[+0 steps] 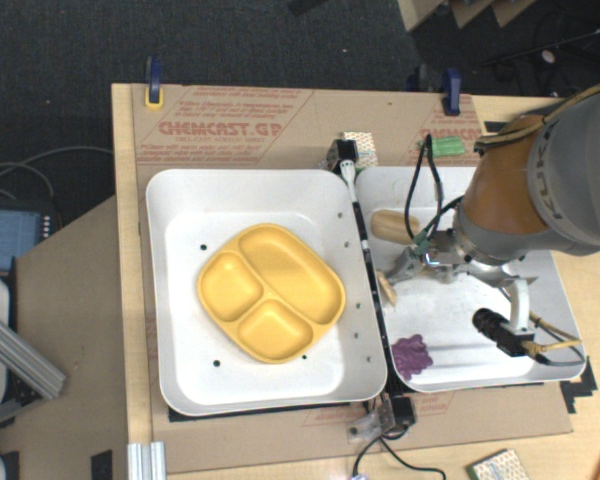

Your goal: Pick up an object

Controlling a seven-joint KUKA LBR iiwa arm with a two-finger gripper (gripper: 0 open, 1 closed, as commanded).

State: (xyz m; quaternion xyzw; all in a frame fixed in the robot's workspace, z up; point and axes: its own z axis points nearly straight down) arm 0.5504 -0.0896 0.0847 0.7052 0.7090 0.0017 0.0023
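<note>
A yellow plate (270, 291) with three compartments lies in the middle of the left bin (170, 203). In the right bin (460, 373), a purple lumpy object (410, 353) rests near the front left corner. A tan rounded object (389, 225) lies at the back left, and a thin tan stick (385, 290) lies along the left wall. My gripper (427, 260) hangs low over the right bin, just right of the stick and in front of the tan object. The wrist hides what is under it.
The grey arm with its orange band (510, 183) covers the back right of the right bin. The divider (365, 258) between the two bins runs just left of the gripper. Clamps (155, 90) hold the cardboard base at the back.
</note>
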